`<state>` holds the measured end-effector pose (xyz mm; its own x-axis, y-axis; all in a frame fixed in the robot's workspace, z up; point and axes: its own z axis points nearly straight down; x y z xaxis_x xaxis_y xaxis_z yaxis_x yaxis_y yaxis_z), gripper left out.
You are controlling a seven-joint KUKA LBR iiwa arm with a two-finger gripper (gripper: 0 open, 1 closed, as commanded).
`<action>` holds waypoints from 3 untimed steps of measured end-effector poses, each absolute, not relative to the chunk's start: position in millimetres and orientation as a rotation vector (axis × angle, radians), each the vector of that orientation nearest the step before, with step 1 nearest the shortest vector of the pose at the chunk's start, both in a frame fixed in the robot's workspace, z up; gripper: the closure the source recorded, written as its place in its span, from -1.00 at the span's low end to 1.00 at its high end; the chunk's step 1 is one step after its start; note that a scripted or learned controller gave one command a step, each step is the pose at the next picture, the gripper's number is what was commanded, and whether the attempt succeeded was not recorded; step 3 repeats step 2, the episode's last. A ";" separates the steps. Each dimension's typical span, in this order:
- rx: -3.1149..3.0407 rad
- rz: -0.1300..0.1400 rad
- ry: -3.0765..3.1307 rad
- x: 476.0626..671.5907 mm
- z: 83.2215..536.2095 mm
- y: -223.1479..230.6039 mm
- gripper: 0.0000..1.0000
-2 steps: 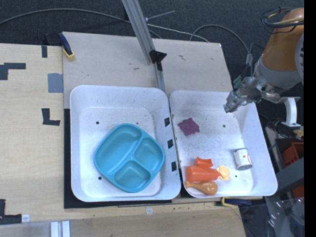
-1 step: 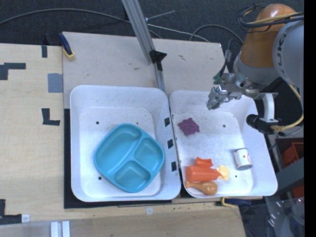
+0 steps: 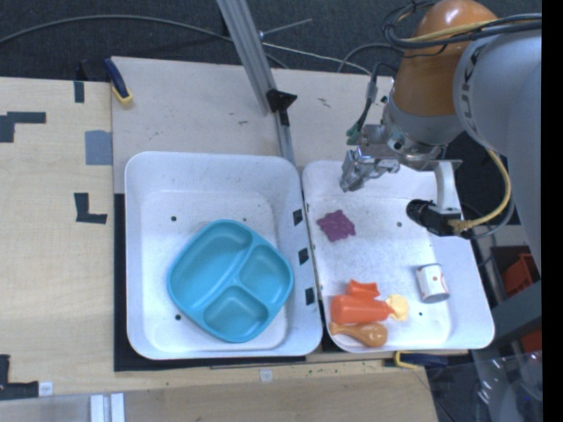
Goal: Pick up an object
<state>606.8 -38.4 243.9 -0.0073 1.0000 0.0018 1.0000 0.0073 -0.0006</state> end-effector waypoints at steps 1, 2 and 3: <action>-2.213 -0.001 -2.228 620.0 245.9 11.4 1.00; -2.213 -0.001 -2.228 629.8 247.1 63.4 1.00; -2.213 -0.001 -2.228 629.8 247.1 63.4 1.00</action>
